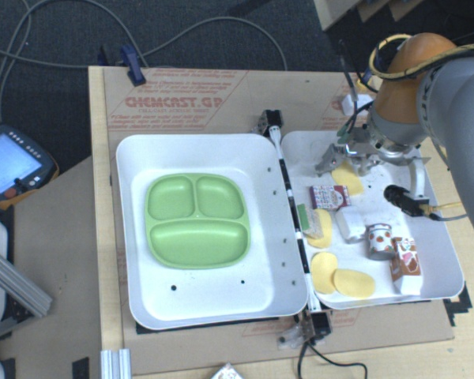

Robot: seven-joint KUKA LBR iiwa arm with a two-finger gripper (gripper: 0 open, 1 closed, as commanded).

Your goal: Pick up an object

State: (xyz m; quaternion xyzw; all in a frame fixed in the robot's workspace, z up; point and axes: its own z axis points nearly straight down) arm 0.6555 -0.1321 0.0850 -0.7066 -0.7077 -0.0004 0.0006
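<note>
My gripper (pixel 344 158) hangs low over the far part of the right bin (pixel 446 243), just above a pale yellow piece (pixel 348 180). Nothing can be seen held in it. Right in front of that piece lies a maroon and white packet (pixel 329 197). Nearer the front are a small brown can (pixel 378 240) and a red and white carton (pixel 406 262). Two flat yellow pieces (pixel 354 283) lie at the bin's near left corner. Another yellow piece (pixel 322 229) rests by a green strip (pixel 303 217) at the left wall.
The left bin (pixel 142 290) holds a green divided plate (pixel 197 219). A small white block (pixel 351 226) lies mid right bin. The ridge between the bins runs close to the left-hand objects. A handheld screen (pixel 12 164) sits off the bench at left.
</note>
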